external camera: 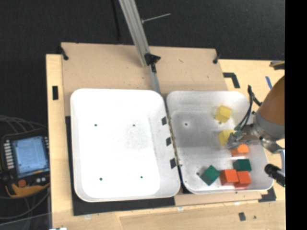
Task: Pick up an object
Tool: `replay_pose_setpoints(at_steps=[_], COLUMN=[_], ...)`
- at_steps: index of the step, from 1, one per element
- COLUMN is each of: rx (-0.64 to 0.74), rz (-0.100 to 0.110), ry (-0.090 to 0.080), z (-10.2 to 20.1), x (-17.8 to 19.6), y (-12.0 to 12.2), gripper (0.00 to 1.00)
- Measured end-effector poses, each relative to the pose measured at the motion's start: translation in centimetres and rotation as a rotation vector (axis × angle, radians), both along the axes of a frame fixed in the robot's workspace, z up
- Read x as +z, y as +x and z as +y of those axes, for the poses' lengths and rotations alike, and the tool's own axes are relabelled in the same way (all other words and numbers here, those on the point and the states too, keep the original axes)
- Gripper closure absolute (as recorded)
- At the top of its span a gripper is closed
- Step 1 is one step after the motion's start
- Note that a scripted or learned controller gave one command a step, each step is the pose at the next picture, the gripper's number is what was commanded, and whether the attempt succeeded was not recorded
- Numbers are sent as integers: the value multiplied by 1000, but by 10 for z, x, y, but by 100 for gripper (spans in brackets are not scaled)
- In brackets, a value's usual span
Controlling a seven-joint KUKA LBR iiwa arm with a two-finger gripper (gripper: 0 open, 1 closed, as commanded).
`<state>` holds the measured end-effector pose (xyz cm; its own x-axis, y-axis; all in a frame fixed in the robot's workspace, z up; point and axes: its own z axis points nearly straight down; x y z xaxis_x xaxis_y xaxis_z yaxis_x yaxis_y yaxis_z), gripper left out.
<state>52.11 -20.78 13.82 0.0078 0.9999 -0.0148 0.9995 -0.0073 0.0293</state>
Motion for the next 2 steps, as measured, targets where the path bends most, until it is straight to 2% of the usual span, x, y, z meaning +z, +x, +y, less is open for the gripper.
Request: replay_pose_setpoints(at_steps=[1, 2], rx=[9, 11], rz=[22, 21], ry=[12, 11], z=[-2, -5], x=[58, 111], y=[-7, -15], gripper=[100, 100])
